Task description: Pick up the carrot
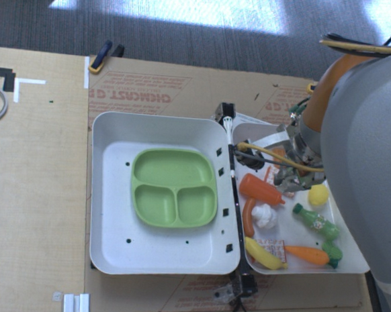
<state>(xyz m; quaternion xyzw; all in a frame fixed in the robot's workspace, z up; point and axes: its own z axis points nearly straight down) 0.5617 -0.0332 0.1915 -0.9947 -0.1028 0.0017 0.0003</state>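
The carrot, orange with a green leafy end, lies flat near the front edge of the right bin. My gripper hangs low over the middle of that bin, under the grey arm with its orange band. It is well behind the carrot and apart from it. The gripper's tip is just right of an orange-red tapered toy, and its lower end is too dark and cluttered to read.
The right bin also holds a yellow banana, a white garlic-like lump, a lemon, a green bottle and a thin orange piece. A green divided plate sits in the left bin.
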